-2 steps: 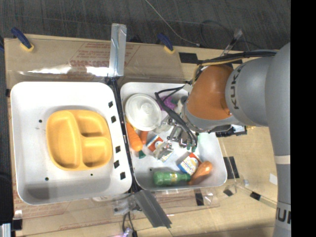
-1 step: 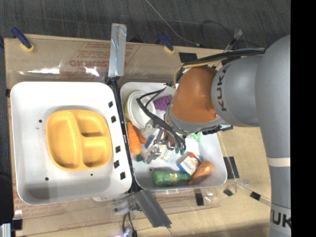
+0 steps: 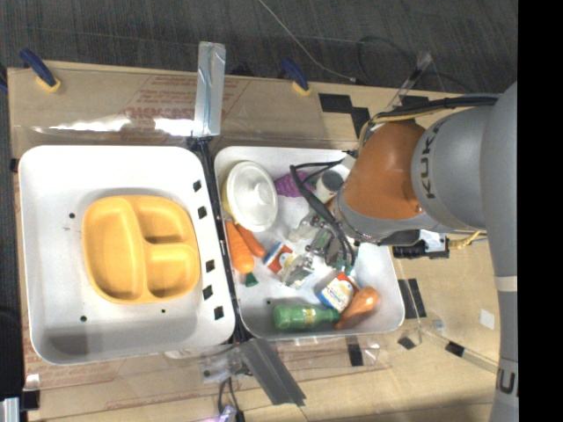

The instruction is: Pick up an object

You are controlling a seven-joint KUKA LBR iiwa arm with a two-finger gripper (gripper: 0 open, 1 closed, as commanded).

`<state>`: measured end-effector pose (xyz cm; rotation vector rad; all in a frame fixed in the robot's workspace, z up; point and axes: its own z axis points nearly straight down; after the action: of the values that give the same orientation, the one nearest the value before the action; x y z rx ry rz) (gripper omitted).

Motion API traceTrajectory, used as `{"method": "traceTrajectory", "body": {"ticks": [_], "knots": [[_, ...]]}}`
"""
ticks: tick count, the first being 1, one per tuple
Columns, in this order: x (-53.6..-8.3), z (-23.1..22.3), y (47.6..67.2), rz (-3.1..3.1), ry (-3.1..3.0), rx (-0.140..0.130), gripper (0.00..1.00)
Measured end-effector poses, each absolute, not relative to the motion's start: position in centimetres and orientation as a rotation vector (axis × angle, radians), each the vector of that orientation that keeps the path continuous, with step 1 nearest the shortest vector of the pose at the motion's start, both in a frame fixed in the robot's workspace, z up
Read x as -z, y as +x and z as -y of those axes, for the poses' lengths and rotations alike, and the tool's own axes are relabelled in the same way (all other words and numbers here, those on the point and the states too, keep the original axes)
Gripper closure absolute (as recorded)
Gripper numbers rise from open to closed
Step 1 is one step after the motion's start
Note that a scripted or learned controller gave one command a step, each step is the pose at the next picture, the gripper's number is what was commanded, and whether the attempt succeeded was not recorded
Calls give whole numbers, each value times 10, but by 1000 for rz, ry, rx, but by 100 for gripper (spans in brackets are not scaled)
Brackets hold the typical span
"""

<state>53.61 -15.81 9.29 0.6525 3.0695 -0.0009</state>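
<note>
The gripper point(image 3: 310, 251) hangs low in the right bin point(image 3: 387, 275), above clutter near a carrot point(image 3: 240, 249); I cannot tell its state.

2 bins sit side by side on the table point(image 3: 106, 86). The left bin point(image 3: 44, 236) holds a divided tray point(image 3: 141, 246). In the right bin point(image 3: 387, 310), a bowl point(image 3: 252, 193) lies at the back left, a carrot point(image 3: 241, 246) just in front of it, and a bottle point(image 3: 303, 316) along the front wall. The gripper point(image 3: 318, 246) hangs over the bin's middle.
</note>
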Motion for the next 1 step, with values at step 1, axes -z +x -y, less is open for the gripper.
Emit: {"method": "traceTrajectory", "body": {"ticks": [1], "knots": [[-91, 106, 507, -3027, 853, -2, 0]]}}
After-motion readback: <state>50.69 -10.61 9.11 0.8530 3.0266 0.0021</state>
